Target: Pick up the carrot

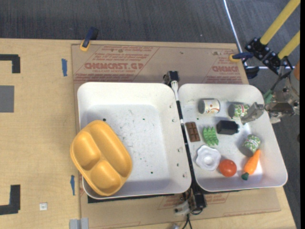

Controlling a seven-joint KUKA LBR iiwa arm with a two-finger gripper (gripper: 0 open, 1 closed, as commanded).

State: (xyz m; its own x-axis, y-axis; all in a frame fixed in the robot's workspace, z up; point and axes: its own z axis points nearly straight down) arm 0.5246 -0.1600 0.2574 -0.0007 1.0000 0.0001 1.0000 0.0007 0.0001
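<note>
The gripper (281, 106) sat at the far right edge of the view, just outside the right bin's (274, 142) upper right rim. It was small, partly cut off and blurred against the clutter there, so whether it was open or closed could not be told, and nothing could be seen in its hold.

The nearest things to it inside the right bin were a small green-labelled can (239, 110) lying on its side and, further left, a white can (208, 106), also on its side. Below the green-labelled can lay a black block (227, 127), with a green ridged toy (210, 135) and a brown chocolate bar (192, 131) further left.

The carrot (251, 163) lay in the lower right part of that bin, orange end pointing up and right, green tip down near the front wall. It was well apart from the gripper. A grey-green lump (251, 144) sat just above it, close to or touching its upper end; its make was hard to tell. A red tomato (228, 167) lay just to the carrot's left, and a white flower-shaped piece (208, 157) beyond that.

The left bin (124, 104) carried a yellow divided tray (100, 157) overhanging its lower left corner. Both bins rested on a cardboard sheet (143, 56).
</note>
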